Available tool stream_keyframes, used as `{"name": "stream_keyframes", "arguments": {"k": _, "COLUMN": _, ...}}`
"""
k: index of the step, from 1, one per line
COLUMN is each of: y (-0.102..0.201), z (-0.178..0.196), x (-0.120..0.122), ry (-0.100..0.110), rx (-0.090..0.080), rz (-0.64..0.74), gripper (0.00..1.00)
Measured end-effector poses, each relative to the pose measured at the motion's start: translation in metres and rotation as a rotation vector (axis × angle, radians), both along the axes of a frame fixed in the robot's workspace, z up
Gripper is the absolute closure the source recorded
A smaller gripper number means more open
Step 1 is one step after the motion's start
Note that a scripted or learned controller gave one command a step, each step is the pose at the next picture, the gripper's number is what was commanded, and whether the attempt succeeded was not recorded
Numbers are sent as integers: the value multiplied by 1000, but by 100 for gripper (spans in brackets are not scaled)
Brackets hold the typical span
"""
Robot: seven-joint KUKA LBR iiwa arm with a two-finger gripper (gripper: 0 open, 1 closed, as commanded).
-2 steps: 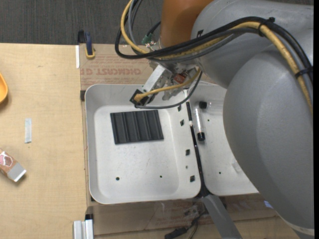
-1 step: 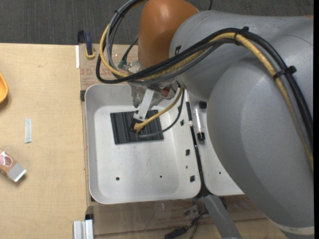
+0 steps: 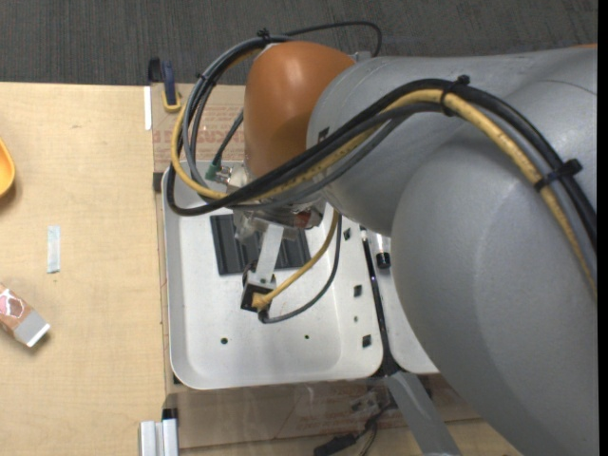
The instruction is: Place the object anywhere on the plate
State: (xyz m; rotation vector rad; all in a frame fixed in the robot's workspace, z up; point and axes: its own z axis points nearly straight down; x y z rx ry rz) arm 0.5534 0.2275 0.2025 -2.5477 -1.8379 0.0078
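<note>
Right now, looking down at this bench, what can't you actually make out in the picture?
All in the camera view:
- Right bin: the grey arm covers almost all of it, so its contents cannot be told.
- Black ribbed thing in the left bin: the arm and its cables hide its top.
- Orange thing: cut off by the left edge.
- Reddish patch under the arm: too small to name.
</note>
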Motion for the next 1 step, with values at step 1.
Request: {"name": "stream_keyframes", "arguments": {"k": 1, "y": -1, "z": 36, "x": -6, "ry": -1, "rx": 1, "rz": 80, "gripper": 100}}
